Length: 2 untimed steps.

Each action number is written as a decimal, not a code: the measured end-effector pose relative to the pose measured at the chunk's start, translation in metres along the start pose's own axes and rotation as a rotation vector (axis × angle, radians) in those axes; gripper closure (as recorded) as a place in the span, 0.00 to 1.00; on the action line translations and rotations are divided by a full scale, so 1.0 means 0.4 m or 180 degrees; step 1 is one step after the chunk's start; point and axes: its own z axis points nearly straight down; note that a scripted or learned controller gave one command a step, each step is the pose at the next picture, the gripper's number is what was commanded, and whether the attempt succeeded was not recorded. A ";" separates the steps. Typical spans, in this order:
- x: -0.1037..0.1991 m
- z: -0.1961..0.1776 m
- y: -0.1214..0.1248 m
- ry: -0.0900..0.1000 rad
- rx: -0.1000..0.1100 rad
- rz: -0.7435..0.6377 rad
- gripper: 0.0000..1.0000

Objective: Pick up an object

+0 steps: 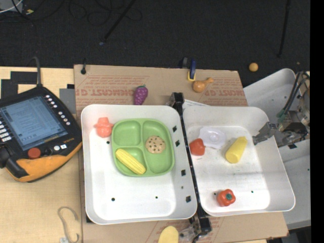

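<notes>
White bins sit side by side on the counter. Inside the right bin (273, 186), a yellow cylinder (236, 150) lies near its right edge, a red pepper (226, 198) near its front edge. Just beyond that right edge, the end effector (265, 132) hovers, holding nothing visible; its opening cannot be told.

1. A yellow object (168, 234) below the bins is cut off by the bottom edge.
2. The arm (291, 128) at the right rim is mostly out of frame, its end too blurred and small to make out.
3. The handheld controller (35, 135) runs off the left edge.
</notes>
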 end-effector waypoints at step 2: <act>0.034 0.236 0.024 0.0006 0.0013 -0.0010 0.00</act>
